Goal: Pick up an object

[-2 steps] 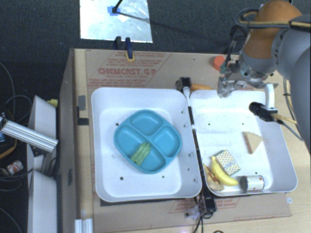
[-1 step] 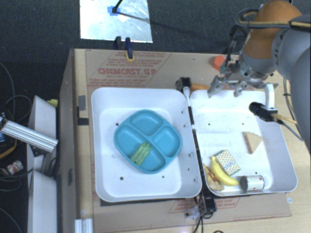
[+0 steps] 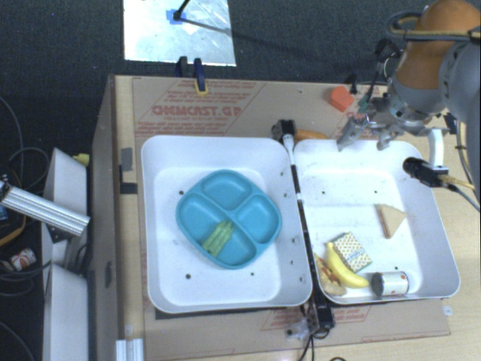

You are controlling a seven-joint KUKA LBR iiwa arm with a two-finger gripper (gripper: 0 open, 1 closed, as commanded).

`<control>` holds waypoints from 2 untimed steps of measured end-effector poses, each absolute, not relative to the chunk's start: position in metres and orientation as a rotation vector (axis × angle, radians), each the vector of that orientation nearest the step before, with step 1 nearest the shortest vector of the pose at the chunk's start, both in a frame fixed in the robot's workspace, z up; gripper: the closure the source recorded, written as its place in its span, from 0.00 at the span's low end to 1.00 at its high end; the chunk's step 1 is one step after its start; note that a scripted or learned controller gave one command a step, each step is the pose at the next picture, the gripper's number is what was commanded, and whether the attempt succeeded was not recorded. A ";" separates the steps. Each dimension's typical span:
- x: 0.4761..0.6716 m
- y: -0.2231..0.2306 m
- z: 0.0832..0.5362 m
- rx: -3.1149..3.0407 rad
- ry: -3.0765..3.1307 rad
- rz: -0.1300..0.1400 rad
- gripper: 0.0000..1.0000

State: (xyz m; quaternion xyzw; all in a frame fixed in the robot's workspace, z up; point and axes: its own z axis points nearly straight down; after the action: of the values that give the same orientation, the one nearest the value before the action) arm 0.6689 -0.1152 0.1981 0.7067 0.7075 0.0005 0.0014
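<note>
Can beside banana; fingers spread, holding nothing.

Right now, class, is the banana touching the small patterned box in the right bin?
Touching. The camera view shows the banana curving against the patterned box's lower left edge, no gap visible.

Dark carpet floor surrounds the bench. A shiny metal sheet lies beyond its far edge; black cables trail at left.
</note>
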 end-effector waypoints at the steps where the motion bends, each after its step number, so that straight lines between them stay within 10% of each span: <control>1: 0.650 -0.108 0.254 2.216 2.221 0.004 0.00; 2: 0.639 -0.142 0.213 2.219 2.221 0.000 0.00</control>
State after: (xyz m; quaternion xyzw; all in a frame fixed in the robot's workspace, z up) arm 0.6388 -0.1417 0.2128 0.7067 0.7075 -0.0001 0.0009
